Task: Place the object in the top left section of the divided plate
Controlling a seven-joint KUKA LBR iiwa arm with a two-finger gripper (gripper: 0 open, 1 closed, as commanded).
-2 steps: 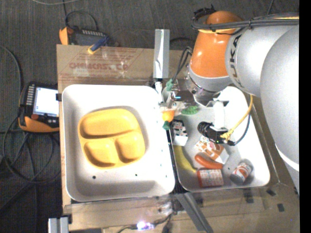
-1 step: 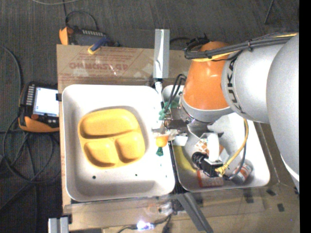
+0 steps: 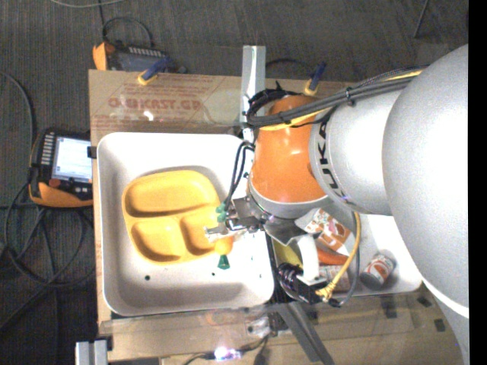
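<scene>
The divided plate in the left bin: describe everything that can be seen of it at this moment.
The divided plate is yellow, glossy like plastic, with rounded corners and raised ridges splitting it into one large section along the top and smaller ones below. It lies flat, slightly rotated, on the floor of the left white bin, toward its upper middle. The gripper, with green-tipped fingers, hangs over its lower right corner; contact cannot be judged.

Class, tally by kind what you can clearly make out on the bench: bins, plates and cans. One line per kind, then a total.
White bins: 2, left and right
Yellow divided plate: 1
Can: 1, in the right bin
Total: 4
The arm hides part of the right bin, so more may lie there.
</scene>
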